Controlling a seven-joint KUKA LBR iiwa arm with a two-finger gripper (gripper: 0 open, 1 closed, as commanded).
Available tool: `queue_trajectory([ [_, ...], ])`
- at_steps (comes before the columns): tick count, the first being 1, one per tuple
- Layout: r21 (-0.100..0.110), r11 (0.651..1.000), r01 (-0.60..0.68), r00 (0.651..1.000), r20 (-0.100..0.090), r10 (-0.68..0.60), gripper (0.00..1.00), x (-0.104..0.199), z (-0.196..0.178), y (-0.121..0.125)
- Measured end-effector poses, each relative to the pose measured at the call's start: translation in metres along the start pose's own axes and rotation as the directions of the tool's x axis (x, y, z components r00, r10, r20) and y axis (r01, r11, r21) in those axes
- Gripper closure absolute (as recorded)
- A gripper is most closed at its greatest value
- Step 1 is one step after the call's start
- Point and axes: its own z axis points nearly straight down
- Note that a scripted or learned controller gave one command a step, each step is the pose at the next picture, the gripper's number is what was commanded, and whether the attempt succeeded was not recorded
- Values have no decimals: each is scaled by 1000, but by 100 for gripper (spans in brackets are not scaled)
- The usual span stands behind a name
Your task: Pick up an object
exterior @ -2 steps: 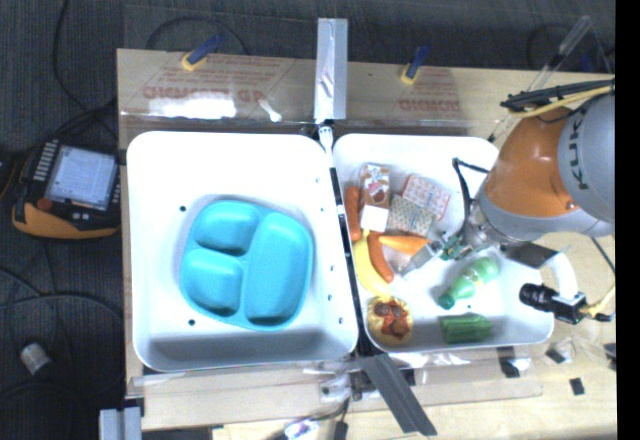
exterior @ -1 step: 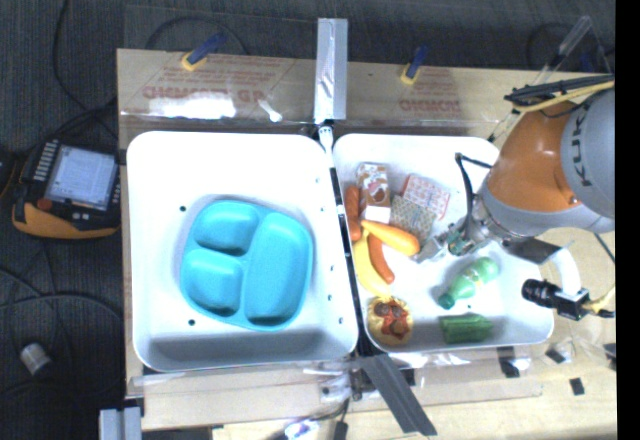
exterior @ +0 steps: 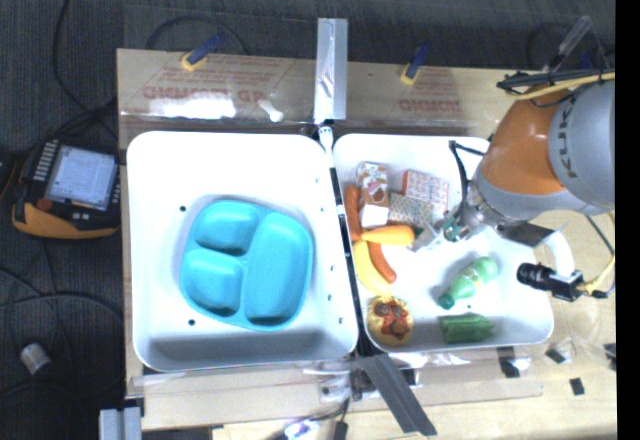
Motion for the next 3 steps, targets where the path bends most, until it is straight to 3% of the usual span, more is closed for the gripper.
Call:
queue_trajectory([
  [1, 9, 966, -259, 966, -1, 259, 100, 79, -92, -8],
  [2, 9, 966, -259, 966, -2, 260, 0, 79, -92, -8],
  [3, 9, 961, -277, 961, 0, 277, 0, 79, -124, 8],
])
